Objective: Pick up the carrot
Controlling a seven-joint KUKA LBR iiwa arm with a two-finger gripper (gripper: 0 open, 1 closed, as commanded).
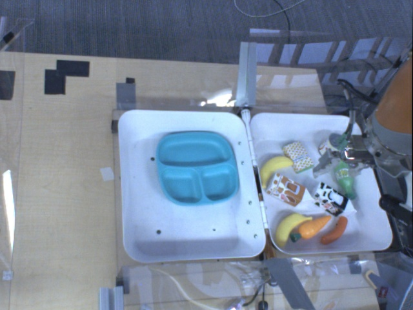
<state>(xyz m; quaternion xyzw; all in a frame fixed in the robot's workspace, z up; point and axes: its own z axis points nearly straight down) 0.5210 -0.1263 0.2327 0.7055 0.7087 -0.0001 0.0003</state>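
Note:
The carrot (pixel 314 227), orange with a dark green stub at its left end, lies near the front of the right bin (pixel 381 237). It rests against a yellow banana (pixel 286 226) on its left and a red-orange sausage-shaped item (pixel 333 230) on its right. My gripper (pixel 340 157) hangs over the back right of that bin, behind the carrot and apart from it, just above a green item (pixel 347 184). Nothing shows as held.
The right bin also holds a second banana (pixel 275 167), a patterned box (pixel 298 155), a brown-and-white carton (pixel 286 190) and a black-and-white cow-print carton (pixel 330 199). In the left bin (pixel 139 231) sits a blue divided plate (pixel 196 167). A ridge (pixel 253 173) divides the bins.

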